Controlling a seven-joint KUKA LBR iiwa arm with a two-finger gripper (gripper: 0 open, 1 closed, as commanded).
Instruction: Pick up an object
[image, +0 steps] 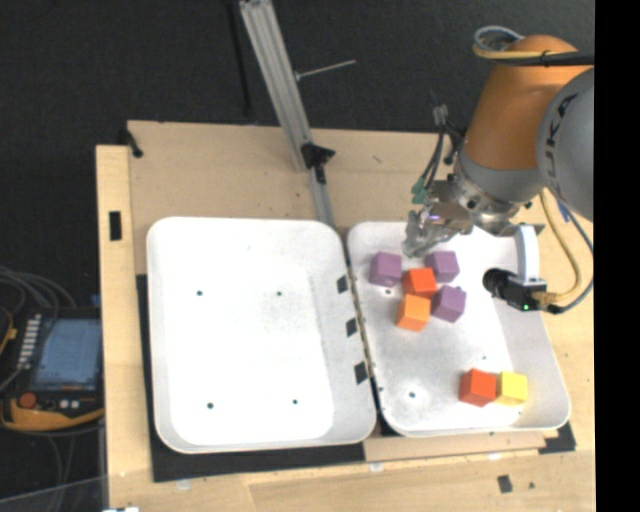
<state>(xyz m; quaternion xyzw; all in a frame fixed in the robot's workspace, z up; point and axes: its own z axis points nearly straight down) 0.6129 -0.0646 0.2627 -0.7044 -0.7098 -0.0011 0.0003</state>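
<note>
Several small cubes lie in the right bin (520, 330). Three purple cubes (385, 268), (443, 265), (450, 302) and two orange cubes (420, 282), (412, 312) cluster in its upper left part. An orange-red cube (480, 386) and a yellow cube (513, 386) sit side by side near its lower right corner. My gripper (425, 238) hangs over the bin's upper part, just above the cluster, between the two upper purple cubes. No cube shows between its fingers.
The left bin (245, 330) lies beside the right one with small black clips along the shared edge. A slanted metal pole (290, 110) rises from behind the bins. A black cable connector (510, 288) hangs off the arm over the right bin.
</note>
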